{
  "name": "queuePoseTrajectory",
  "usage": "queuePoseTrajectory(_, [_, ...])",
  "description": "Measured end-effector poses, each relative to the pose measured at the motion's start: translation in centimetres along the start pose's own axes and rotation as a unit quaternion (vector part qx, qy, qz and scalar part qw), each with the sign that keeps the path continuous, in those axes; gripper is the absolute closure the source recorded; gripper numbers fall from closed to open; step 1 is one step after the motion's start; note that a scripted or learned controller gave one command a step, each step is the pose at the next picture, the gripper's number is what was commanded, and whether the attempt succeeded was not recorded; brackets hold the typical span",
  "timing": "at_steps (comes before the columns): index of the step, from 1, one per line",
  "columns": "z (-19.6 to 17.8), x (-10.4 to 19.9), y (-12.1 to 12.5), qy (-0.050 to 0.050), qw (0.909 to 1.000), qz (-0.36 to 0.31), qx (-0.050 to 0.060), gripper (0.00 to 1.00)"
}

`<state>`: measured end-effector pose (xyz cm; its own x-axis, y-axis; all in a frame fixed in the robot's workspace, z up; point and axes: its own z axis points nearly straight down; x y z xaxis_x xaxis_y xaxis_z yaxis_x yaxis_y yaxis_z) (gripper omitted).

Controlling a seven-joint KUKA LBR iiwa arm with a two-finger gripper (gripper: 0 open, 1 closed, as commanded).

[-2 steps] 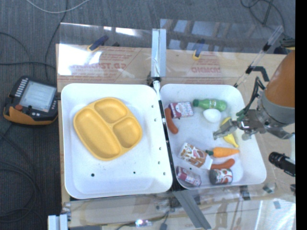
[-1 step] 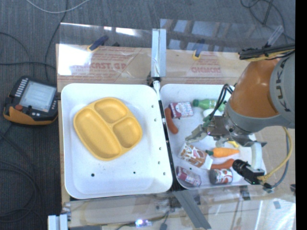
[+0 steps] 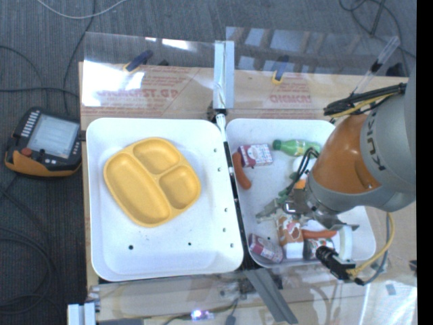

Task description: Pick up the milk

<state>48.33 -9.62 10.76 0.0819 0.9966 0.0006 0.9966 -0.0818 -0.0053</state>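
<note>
Table, two white bins. Milk (image 3: 292, 237) lies lower right of frame, in the right bin (image 3: 267, 131) (amid clutter). Jaws (image 3: 298, 208) just above it; opening cannot be told. Pick apparently not yet done.

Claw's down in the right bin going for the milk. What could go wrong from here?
1. Clutter: the claw sits among packed items near the bin's front edge, so it may close on a neighbouring packet instead of the milk carton, which lies apart near the divider.
2. The arm hides much of the right bin, so grasp checks from this view are weak.
3. The hot dog beside the carton could get knocked or dragged.
</note>
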Motion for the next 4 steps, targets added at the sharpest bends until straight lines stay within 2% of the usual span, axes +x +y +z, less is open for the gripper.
queuePoseTrajectory(1, [-10.7, -2.8, 2.6, -0.001, 0.9954, -0.096, -0.001, 0.00])
queuePoseTrajectory(2, [2.0, -2.9, 0.6, -0.001, 0.9939, -0.110, -0.007, 0.00])
queuePoseTrajectory(3, [1.3, -3.0, 0.8, -0.002, 0.9940, -0.109, -0.008, 1.00])
queuePoseTrajectory(4, [-7.2, 2.5, 4.5, -0.002, 0.9964, -0.085, 0.000, 1.00])
